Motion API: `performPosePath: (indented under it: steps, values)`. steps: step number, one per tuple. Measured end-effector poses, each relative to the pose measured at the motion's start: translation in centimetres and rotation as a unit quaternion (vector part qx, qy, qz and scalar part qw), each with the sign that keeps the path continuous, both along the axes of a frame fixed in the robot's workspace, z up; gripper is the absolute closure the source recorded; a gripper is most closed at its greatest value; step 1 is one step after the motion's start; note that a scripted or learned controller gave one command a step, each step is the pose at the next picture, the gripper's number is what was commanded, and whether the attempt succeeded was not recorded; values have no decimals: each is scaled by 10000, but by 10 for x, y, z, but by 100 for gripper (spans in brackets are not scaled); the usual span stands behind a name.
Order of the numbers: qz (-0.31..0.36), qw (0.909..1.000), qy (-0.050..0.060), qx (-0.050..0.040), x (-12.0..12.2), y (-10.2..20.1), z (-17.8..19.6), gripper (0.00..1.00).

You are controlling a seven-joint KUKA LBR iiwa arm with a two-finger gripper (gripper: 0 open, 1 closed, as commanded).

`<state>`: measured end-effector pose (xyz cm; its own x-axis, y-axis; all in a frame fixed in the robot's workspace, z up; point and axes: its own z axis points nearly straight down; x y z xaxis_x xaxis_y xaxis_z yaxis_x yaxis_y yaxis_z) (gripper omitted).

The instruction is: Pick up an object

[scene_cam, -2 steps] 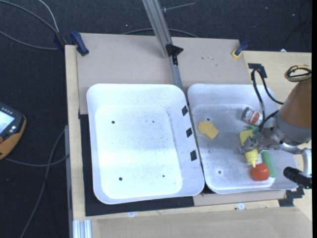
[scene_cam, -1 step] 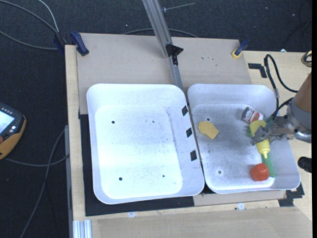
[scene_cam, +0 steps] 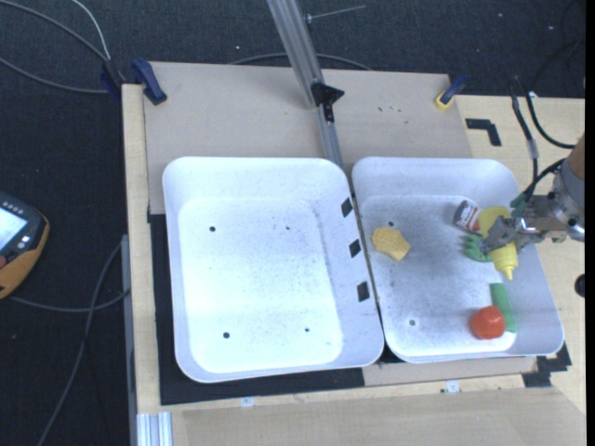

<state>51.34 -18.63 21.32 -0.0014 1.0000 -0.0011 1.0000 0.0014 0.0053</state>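
Objects are being clustered in the right bin [scene_cam: 446,170]: a yellow lump [scene_cam: 391,242] near its left wall, a small can [scene_cam: 467,216] with a red and white label, a green toy [scene_cam: 481,247], a yellow bottle [scene_cam: 506,262], a green stick [scene_cam: 503,297] and a red ball [scene_cam: 487,322] near the front right corner. The hand [scene_cam: 514,231] is being seen at the right side of this bin, just beside the can and directly over the green toy and yellow bottle. Whether anything is being held cannot be told, as the hand's tip is being blurred against those things. The left bin [scene_cam: 186,179] is being shown beside it on the bench [scene_cam: 242,100]. The arm [scene_cam: 569,198] is being reached in from the right.
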Motion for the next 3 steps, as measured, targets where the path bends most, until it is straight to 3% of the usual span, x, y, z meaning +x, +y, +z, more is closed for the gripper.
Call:
performPosePath:
  steps: [1, 3]
  values:
    - [-5, 10000, 13, 2, 1, 0, 24, 100]
    - [17, 10000, 22, 12, -6, 96, 27, 100]
